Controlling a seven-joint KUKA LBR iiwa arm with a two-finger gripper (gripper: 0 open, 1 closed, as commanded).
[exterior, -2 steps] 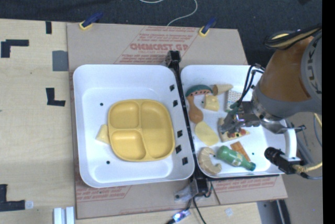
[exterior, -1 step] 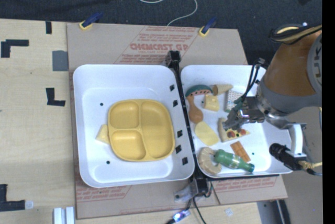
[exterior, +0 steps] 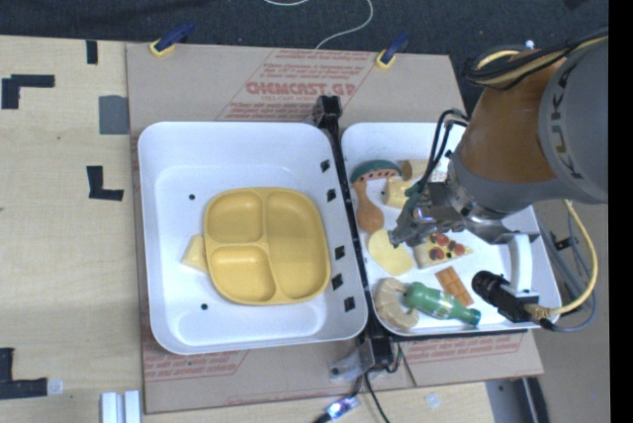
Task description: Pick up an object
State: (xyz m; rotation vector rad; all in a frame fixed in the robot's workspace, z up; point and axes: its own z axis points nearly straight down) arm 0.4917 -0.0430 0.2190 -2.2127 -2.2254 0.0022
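Toy food [exterior: 433, 255] lies in a loose heap in the right bin [exterior: 396, 128], spread over the bin's left and near parts. The pieces are small and mixed in colour. A pale yellow disc [exterior: 384, 251] lies by the wall between the bins, and a pale pizza slice [exterior: 445, 247] with red spots is just beside it. Below them an orange strip [exterior: 453, 284] touches a green bottle [exterior: 441, 303], which lies on its side. The bottle's end rests against a round tan biscuit [exterior: 393, 305] in the near corner. Toward the far end are a brown piece [exterior: 370, 213], some cream chunks [exterior: 400, 191] and a green-rimmed slice [exterior: 373, 173].

My end effector [exterior: 407, 231] hangs over the middle of this heap, above the gap between the yellow disc and the pizza slice. Whether it is wide or narrow I cannot tell, nor whether it touches anything. My arm [exterior: 509, 142] covers the far right part of the bin.

The left bin [exterior: 237, 127] holds a yellow divided plate [exterior: 267, 245] with three compartments. A pale yellow wedge [exterior: 192, 253] pokes out from under its left edge. Both bins stand on a sheet of cardboard [exterior: 297, 80] on the wooden surface [exterior: 59, 213].
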